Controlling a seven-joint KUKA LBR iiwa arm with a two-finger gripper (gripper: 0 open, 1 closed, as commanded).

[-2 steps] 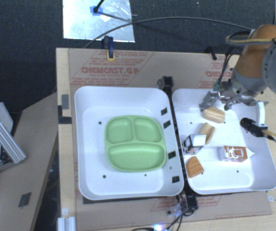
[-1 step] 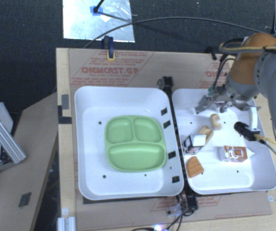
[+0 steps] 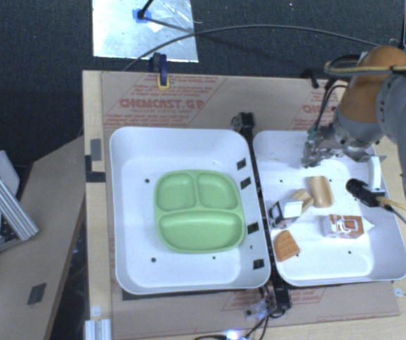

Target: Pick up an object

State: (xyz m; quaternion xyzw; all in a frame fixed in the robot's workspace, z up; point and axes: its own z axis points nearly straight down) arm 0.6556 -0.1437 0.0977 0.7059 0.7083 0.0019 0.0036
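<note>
Camera view: here we are, looking down on the worktop [image 3: 188,101], two white bins side by side.
Arm: the grey arm [image 3: 394,108] reaches in from the right, orange band showing, bent down over the far end of the right bin [image 3: 280,147].
Gripper: the gripper [image 3: 314,153] hangs low over bare bin floor, with nothing seen in it; released or clenched, I cannot tell from this angle.
Left bin: the left bin [image 3: 132,190] carries one green divided plate [image 3: 199,211], well apart from the action.
Nearest thing: a tan piece [image 3: 320,190] lies in the right bin, just toward the camera from the gripper, apart from it.
Long axis: it runs roughly away from the camera, a little slanted, so I judge a grasp across its narrow width is the way in.
Other candidates: a small white-and-black piece [image 3: 289,209], a brown piece [image 3: 285,246] near the front wall, and a white-and-orange packet [image 3: 344,226], all farther off.
Next move, my guess: a short shift toward the camera, then down.
Risk: the white-and-black piece sits close beside the tan one.
</note>
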